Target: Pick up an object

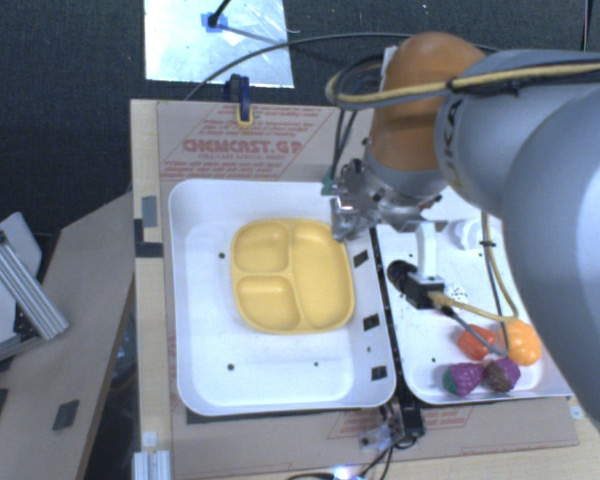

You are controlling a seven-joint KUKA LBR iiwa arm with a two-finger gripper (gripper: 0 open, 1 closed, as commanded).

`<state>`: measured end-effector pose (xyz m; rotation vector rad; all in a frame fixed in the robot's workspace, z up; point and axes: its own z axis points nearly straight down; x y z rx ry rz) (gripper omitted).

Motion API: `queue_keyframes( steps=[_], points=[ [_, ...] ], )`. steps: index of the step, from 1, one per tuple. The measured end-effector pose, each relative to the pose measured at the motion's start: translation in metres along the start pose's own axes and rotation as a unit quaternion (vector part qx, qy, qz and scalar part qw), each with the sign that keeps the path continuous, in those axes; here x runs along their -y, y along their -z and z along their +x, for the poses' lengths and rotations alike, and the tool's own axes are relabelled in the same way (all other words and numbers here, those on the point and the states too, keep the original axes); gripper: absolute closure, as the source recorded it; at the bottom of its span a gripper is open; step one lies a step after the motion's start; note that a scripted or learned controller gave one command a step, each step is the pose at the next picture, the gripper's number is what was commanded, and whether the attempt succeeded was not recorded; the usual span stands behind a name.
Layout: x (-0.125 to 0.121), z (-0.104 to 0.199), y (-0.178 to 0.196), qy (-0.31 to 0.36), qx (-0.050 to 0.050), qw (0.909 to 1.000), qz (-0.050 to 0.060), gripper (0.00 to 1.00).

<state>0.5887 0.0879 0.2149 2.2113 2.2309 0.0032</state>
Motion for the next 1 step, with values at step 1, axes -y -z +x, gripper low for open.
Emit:
queue_keyframes(
  steps=[1],
  points=[
    [0.0003, -0.0027, 0.0004, -0.002, 0.0, 1.0, 0.0, 0.0]
  ],
)
